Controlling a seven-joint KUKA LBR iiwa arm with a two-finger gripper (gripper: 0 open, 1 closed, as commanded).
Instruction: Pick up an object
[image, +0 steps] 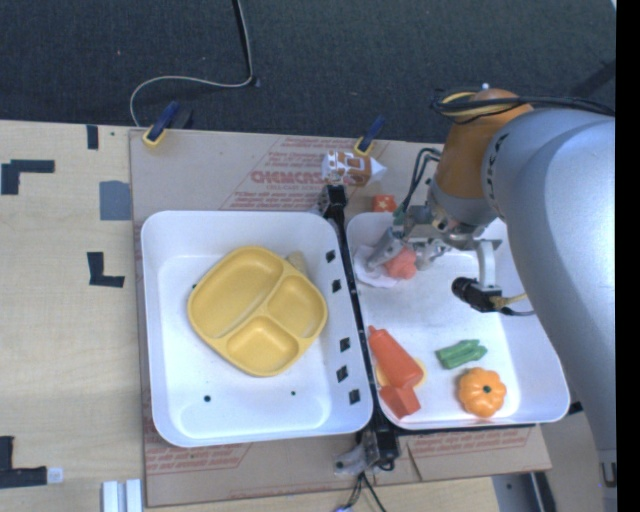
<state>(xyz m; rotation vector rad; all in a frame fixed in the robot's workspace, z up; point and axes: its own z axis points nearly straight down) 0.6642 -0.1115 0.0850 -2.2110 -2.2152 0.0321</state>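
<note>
— Since both bins sit side by side on the counter (70, 300), what is in each?

— One yellow divided plate (257, 309) lies alone in the left bin (165, 330). Over in the right bin (530, 340) I count one orange bottle (395, 372), one green pepper (460, 352), one small orange pumpkin (480, 391), and one reddish toy (401, 265) on a white piece at the far end.

— And the fingers (403, 250)?

— They hang right over that reddish toy, at or just above it. Their opening, and any hold on it, I cannot tell; the grey arm (560, 220) crowds that corner. Near the bins' far edge, two blue-and-yellow clamps (160, 124) grip the board.
</note>
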